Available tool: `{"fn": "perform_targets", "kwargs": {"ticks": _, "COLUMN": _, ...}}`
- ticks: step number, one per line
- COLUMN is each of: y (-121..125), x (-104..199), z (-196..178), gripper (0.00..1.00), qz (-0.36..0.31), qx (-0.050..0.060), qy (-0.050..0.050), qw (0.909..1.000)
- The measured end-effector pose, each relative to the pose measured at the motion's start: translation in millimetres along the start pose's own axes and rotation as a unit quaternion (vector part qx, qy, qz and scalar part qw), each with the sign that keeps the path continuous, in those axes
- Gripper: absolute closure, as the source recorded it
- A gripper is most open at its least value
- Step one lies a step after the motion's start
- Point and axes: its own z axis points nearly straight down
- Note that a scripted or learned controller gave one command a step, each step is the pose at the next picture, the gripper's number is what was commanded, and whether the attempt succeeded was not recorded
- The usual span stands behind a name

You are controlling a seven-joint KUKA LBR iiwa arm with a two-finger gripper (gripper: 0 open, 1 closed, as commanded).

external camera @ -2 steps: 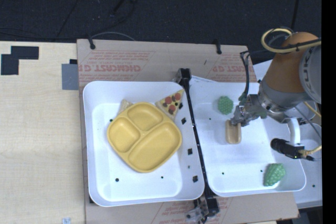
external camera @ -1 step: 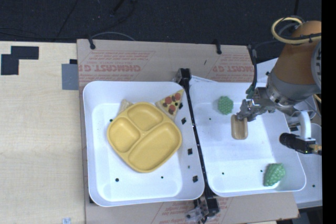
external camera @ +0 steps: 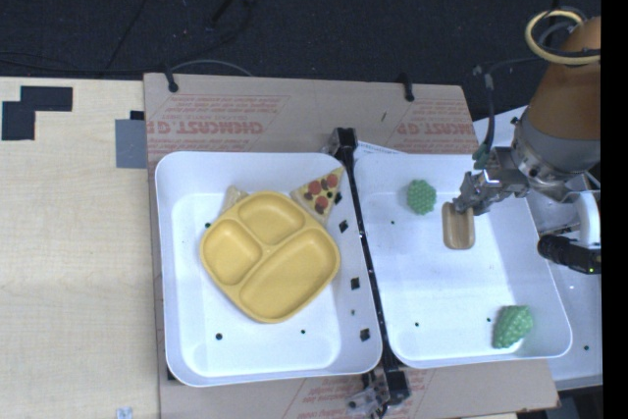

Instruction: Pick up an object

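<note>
You see 2 white bins side by side. The gripper [external camera: 469, 201] sits over the right bin [external camera: 432, 309], directly above a tan block [external camera: 458, 229] — whether it grasps the block cannot be told. A green round object [external camera: 421, 196] lies just left; another green object [external camera: 512, 326] rests near the bin's front-right corner. The left bin [external camera: 182, 309] holds a yellow divided plate [external camera: 271, 256] and a toy pizza slice [external camera: 322, 192].

Two bins sit side by side on a bench. In the left bin [external camera: 182, 309] lies a divided plate [external camera: 270, 255], with a pizza-slice toy [external camera: 322, 192] touching its far right edge. In the right bin [external camera: 461, 329] are three things — a round bumpy toy [external camera: 421, 196] at the far left, a small block [external camera: 458, 227] just right of it, under the gripper [external camera: 469, 201], and another bumpy toy [external camera: 512, 326] in the near right corner.
</note>
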Motion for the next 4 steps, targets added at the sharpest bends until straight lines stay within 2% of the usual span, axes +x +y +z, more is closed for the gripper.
{"fn": "perform_targets", "kwargs": {"ticks": 2, "y": 23, "x": 85, "z": 0, "gripper": 1.00, "qz": -0.001, "qx": 0.002, "qy": 0.000, "qw": 1.0000}}
{"fn": "perform_targets", "kwargs": {"ticks": 3, "y": 28, "x": 145, "z": 11, "gripper": 1.00, "qz": -0.002, "qx": 0.003, "qy": 0.001, "qw": 1.0000}}
{"fn": "perform_targets", "kwargs": {"ticks": 4, "y": 29, "x": 198, "z": 2, "gripper": 1.00, "qz": -0.002, "qx": 0.002, "qy": 0.001, "qw": 1.0000}}
